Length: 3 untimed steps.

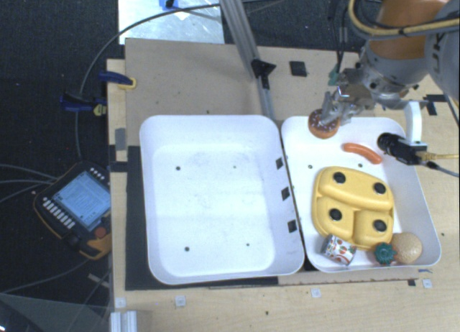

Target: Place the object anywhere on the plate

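My gripper (329,116) hangs over the far left corner of the right bin (424,208). It is shut on a small brown round piece (323,127) with a reddish top, which shows just under the fingertips and overlaps the bin's far rim. The yellow plate (353,205), with three compartments and dark dots, lies in the middle of the same bin, nearer to the front than the gripper. An orange sausage (361,151) lies between the gripper and the plate.
At the right bin's front edge sit a small printed can (338,249), a teal piece (384,254) and a beige ball (407,246). The left bin (154,201) stands alongside. A slanted metal pole (244,36) rises behind the bins.
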Each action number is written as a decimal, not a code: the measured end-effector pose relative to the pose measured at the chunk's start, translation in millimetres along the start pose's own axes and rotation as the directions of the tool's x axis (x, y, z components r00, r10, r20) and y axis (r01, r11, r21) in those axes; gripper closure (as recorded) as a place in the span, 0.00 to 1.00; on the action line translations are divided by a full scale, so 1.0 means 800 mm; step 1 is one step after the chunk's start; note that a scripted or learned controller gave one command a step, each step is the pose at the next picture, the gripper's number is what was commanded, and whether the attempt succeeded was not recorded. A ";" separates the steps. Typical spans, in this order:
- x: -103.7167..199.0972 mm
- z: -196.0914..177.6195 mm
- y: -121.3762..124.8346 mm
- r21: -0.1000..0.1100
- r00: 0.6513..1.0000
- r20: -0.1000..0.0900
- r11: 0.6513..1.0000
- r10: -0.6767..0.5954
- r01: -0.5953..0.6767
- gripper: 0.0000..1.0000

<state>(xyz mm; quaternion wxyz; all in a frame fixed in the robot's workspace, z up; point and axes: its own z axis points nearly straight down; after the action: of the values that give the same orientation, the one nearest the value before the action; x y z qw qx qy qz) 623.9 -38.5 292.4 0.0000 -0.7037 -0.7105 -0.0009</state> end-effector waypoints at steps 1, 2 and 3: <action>0.054 0.005 -0.027 0.001 1.000 0.000 1.000 0.001 -0.001 1.00; 0.122 0.033 -0.056 0.003 1.000 -0.001 1.000 0.000 0.000 1.00; 0.179 0.039 -0.077 0.003 1.000 0.000 1.000 0.000 0.000 1.00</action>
<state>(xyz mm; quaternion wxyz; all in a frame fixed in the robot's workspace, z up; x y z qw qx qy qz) 560.6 104.0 261.2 0.0010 -0.7037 -0.7105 -0.0001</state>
